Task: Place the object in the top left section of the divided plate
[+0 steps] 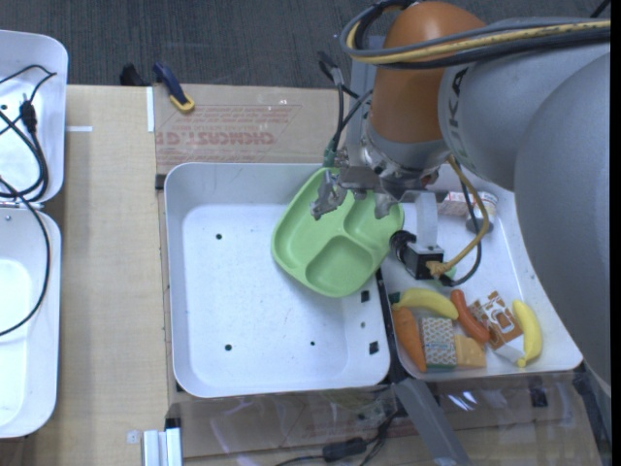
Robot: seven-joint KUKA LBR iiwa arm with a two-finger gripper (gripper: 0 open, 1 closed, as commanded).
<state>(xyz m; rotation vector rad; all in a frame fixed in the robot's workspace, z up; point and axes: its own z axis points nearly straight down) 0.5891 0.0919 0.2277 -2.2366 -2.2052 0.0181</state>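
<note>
from my station i see the green divided plate lying in the left bin, pushed up against that bin's right wall and far corner, tilted a little on the rim rather than flat. the gripper hangs over the plate's far edge, the arm's orange band right above it. i can make out finger-like parts there, but i cannot tell whether the jaws are apart or together, and i see nothing between them that i would call a held object. the toy food sits in the right bin, at its near end: a yellow banana, a carrot, a second banana and a few packets, all well apart from the plate. the plate's sections look bare to me, though the far part is hidden under the wrist. my judgement: the arm is at the plate, but no placement is showing yet, so the drop into the top left section is still to do.
</note>
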